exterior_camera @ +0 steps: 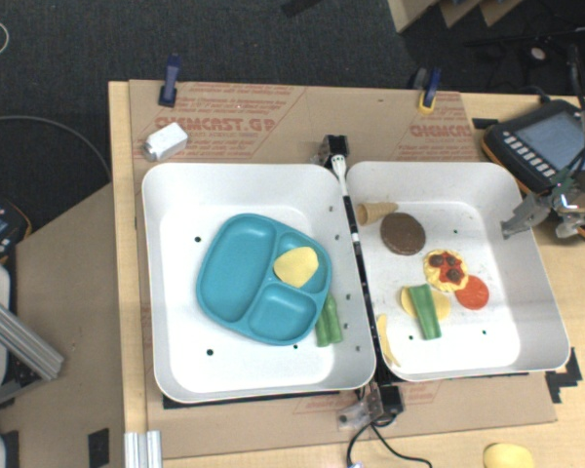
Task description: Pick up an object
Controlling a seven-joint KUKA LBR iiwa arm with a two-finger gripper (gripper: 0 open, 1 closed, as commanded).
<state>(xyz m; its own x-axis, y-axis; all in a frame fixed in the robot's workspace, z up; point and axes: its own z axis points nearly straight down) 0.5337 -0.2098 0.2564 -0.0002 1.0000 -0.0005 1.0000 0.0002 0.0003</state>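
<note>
A: Gripper position?

B: Gripper [523, 220] sits at the right rim of the right bin [526, 344], near its upper corner. Grey finger parts reach just over the bin wall. Nothing seen between them; whether they are spread or closed, cannot tell at this angle.

A: Nearest objects to it?

B: All in the right bin, apart from the gripper. Brown round disc [403, 233] in the upper left part, with a small tan piece [375, 211] just beside it at upper left. Below and right of the disc: a small pizza-like piece [446, 270], yellow with red dots, touching a red round slice [473, 292]. Lower left of that, a green stick [425, 311] lies across a yellow piece [410, 301]. A pale yellow strip [384, 340] rests against the left wall.

A: Left bin?

B: Left bin [175, 261] holds a teal divided plate [244, 279], tilted diagonally. Yellow lump [296, 265] in its upper right compartment. A second green piece [328, 323] lies touching the plate's lower right edge.

A: Outside the bins?

B: White block [166, 141] on the cardboard sheet [263, 120], beyond the left bin's far corner.
</note>
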